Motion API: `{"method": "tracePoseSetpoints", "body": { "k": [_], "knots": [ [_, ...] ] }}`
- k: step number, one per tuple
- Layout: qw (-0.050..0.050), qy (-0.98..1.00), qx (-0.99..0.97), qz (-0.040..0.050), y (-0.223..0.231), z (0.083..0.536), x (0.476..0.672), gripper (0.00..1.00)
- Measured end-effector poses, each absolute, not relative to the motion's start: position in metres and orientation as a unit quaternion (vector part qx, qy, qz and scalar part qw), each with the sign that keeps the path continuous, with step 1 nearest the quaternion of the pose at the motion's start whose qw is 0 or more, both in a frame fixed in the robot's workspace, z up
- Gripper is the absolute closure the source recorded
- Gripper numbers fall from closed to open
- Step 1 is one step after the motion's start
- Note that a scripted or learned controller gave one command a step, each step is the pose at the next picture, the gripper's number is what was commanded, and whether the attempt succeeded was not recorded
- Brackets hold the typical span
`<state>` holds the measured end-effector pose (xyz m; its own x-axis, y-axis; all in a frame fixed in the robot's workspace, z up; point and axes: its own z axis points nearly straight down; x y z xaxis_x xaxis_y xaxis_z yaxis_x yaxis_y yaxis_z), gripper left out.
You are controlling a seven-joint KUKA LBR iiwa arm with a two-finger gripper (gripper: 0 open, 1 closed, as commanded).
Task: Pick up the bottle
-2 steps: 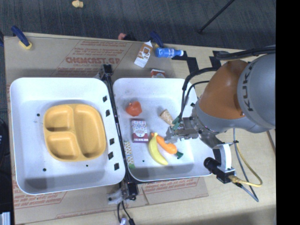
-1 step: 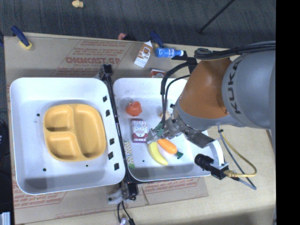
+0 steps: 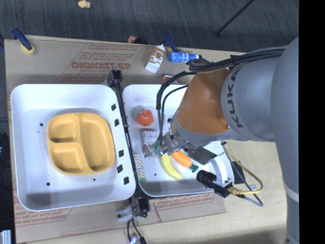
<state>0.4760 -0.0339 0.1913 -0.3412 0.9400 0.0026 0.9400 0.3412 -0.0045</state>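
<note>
Approach step, judging by the gripper (image 3: 163, 147) low in the right bin (image 3: 133, 93), just beside what looks like the bottle (image 3: 149, 137), lying near the banana (image 3: 171, 168). Cannot tell how wide open, nor any hold. Next, probably: centre over the bottle, close, lift.

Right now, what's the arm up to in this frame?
The KUKA arm reaches in from the right over the right bin, its gripper low among the items there: a banana, an orange carrot-like piece, a red tomato-like item and a small packet. No bottle can be made out between its fingers. The left bin holds a yellow divided tray.
</note>
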Motion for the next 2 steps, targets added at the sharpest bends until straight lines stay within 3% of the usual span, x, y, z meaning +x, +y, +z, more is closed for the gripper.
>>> {"method": "tracePoseSetpoints", "body": {
  "k": [1,2],
  "knots": [
    [0.001,-0.831,-0.556,0.0006,0.003,0.199,0.477,1.0],
    [0.0,-0.924,-0.383,0.0004,-0.028,0.291,0.477,1.0]
  ]
}}
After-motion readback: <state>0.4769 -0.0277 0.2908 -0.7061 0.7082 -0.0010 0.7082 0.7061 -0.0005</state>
